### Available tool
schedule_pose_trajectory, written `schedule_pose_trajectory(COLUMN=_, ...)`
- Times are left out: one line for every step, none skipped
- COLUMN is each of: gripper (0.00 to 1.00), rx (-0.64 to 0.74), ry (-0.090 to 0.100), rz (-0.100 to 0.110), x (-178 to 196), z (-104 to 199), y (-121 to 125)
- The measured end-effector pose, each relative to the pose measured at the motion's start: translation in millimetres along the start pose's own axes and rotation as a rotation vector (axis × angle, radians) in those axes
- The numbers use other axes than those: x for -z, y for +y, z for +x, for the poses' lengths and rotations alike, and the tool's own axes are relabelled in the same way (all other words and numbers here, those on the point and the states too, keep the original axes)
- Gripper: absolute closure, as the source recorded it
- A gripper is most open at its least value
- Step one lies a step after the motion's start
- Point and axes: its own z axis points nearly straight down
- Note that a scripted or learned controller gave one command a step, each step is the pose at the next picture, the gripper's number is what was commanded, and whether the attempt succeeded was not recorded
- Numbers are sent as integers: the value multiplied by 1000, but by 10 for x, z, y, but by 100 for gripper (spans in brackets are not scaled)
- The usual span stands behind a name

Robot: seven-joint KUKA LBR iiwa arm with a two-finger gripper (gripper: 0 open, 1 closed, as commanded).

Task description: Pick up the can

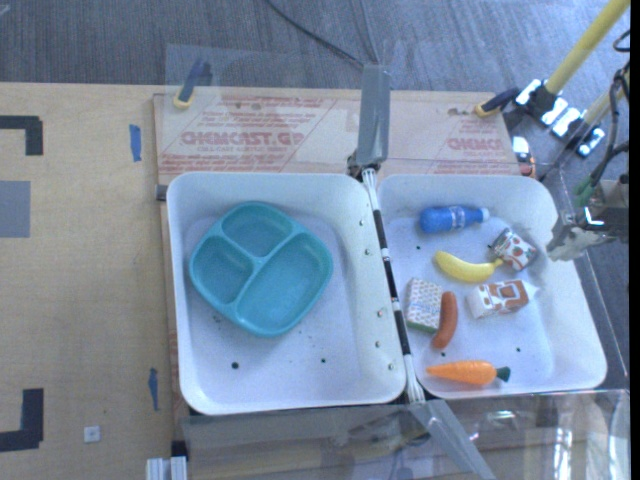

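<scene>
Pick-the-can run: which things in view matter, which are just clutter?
Job: gripper; can, probably the small red-and-white item beside it.
Clutter: blue bottle, banana, carton, sandwich, sausage, carrot, teal plate.

Gripper [575,236] sits at the far right rim of the right bin [560,368], roughly level with that bin's middle height. Only a small grey, metallic end piece is readable, tip angled down-left toward the bin's interior, hovering at the rim edge. Nothing seen between its tip parts. Grey arm hardware with cabling continues up and to the right from it, outside the bin. Wrist orientation too small and blurred to tell.
</scene>
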Motion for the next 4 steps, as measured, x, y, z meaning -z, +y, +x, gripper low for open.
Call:
schedule_pose_trajectory(gripper=100, rx=279, ry=10, rz=7, x=798, z=-662, y=24)
schedule_pose_trajectory(gripper=100, rx=649, ry=11, rz=3, x=976, z=-973, y=131)
schedule_pose_trajectory(gripper=100, rx=652, ry=4, rz=-3, x=1095, z=-965, y=152)
schedule_pose_trajectory(gripper=100, rx=965, ry=11, rz=0, x=972, z=-887, y=876)
